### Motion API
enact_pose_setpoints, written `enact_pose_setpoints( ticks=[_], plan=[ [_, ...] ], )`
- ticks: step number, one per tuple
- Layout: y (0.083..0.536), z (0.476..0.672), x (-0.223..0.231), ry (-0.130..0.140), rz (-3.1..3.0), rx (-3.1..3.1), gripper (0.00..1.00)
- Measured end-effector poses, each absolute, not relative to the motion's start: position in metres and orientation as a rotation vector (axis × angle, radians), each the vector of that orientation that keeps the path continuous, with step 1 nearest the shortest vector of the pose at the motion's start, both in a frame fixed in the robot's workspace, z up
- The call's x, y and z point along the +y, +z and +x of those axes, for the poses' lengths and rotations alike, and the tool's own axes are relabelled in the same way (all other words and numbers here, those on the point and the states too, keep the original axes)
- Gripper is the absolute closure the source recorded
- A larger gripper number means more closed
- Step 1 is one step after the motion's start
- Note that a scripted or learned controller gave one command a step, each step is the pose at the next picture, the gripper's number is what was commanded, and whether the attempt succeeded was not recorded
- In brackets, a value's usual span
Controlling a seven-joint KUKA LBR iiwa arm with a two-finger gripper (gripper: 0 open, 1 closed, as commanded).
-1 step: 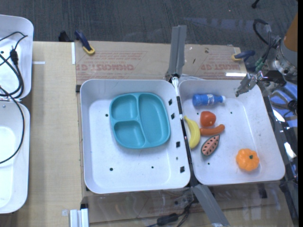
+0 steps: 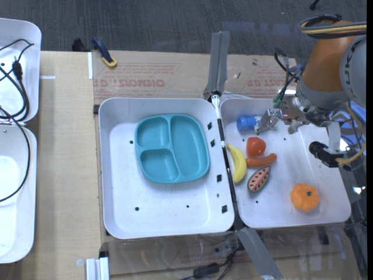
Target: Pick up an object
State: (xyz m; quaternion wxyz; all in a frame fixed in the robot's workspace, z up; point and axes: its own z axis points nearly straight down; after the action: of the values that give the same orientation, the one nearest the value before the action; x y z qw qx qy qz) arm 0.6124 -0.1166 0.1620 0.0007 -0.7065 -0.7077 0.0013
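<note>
The right bin (image 2: pixel 326 214) holds several toy foods. A blue object (image 2: pixel 247 123) lies near its back left corner. A red tomato (image 2: pixel 255 146) sits over an orange carrot (image 2: pixel 261 160). A yellow banana (image 2: pixel 236 162) lies along the bin's left wall, a cut papaya slice (image 2: pixel 259 179) beside it. A small orange pumpkin (image 2: pixel 305 197) rests toward the front right. My gripper (image 2: pixel 273 120) hangs just right of the blue object and above the tomato, with nothing seen between its fingers.
The left bin (image 2: pixel 116 209) carries a teal divided plate (image 2: pixel 172 147). A metal divider post (image 2: pixel 218 63) rises between the bins at the back. The arm's orange and grey body (image 2: pixel 332 69) covers the right bin's back right corner. Cables lie at far left.
</note>
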Motion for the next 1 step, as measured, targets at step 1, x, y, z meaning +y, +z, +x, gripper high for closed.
enact_pose_setpoints(
  ticks=[1],
  plan=[
    [0.0906, 0.5971, -0.0964, 0.004, -2.220, -2.220, 0.00]
  ],
)
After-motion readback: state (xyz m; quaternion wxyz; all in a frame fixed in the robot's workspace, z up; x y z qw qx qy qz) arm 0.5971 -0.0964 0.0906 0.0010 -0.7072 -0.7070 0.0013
